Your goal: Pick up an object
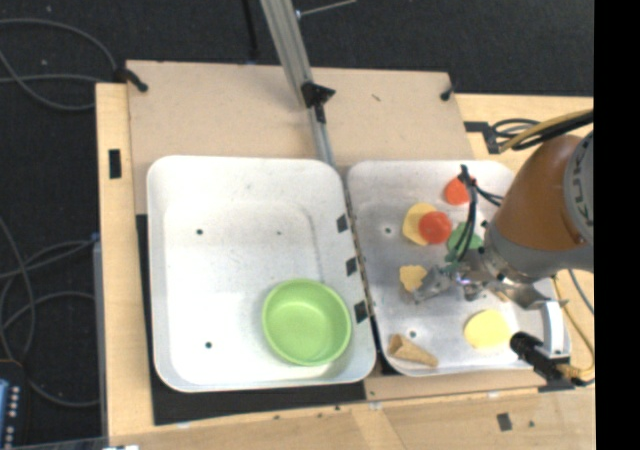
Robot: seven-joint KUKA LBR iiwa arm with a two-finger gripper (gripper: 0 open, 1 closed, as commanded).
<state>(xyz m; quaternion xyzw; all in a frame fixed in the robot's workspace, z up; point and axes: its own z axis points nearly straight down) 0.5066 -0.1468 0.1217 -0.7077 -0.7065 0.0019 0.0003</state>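
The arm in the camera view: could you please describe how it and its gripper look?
The arm is bulky and rounded, with an orange band above a grey wrist section. Green and dark cables run beside it. The gripper is small, grey metal.

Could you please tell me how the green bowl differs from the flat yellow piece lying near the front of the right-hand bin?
The green bowl is plainly larger than the yellow piece. The bowl is hollow with a raised rim, while the yellow piece looks flat. The bowl sits in the left bin, away from the gripper; the yellow piece lies in the right bin, close by the arm. Both are roundish and lie near their bins' front edges.
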